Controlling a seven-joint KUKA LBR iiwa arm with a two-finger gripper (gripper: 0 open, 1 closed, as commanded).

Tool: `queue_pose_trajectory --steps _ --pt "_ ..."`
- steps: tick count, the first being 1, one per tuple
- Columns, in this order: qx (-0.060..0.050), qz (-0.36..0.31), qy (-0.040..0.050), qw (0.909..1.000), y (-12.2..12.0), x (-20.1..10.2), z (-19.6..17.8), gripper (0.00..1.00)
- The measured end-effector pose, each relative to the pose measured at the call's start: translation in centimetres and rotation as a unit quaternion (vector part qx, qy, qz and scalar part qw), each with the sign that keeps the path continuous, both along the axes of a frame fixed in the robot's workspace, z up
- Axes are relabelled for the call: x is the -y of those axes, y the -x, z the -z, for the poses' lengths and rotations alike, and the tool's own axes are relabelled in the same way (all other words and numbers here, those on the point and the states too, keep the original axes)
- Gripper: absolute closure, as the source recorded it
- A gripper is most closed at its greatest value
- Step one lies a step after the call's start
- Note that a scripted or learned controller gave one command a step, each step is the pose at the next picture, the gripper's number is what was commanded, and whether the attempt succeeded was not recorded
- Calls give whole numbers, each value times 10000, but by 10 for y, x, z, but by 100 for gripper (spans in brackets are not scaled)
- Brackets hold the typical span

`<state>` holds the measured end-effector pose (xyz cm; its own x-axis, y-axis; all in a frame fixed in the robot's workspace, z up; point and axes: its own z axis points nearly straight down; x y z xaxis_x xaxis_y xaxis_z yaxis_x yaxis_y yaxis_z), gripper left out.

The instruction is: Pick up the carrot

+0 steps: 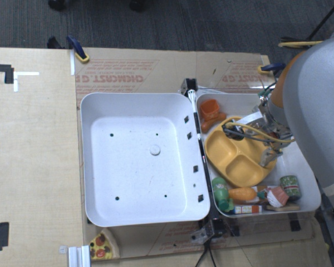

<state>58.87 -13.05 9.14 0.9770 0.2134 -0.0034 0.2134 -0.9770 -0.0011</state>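
Note:
The carrot [242,193] is a short orange piece lying near the front of the right bin [307,178], just below a yellow divided dish [236,157]. My gripper [269,153] hangs over the right side of that dish, under the grey arm and a tangle of cables. It is above and to the right of the carrot and apart from it. Nothing shows held at the gripper.
Around the carrot lie a green bottle [220,193], a flat box [247,208], a red and white item [277,196] and a green can [290,187]. An orange cup [210,110] sits at the bin's back left. The left bin [94,166] adjoins it.

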Motion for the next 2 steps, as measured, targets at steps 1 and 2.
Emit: queue_pose_trajectory --steps 1,2 --pt "7 28 2 10000 -33 11 -1 0" --pt "9 36 4 10000 -61 38 -52 0"
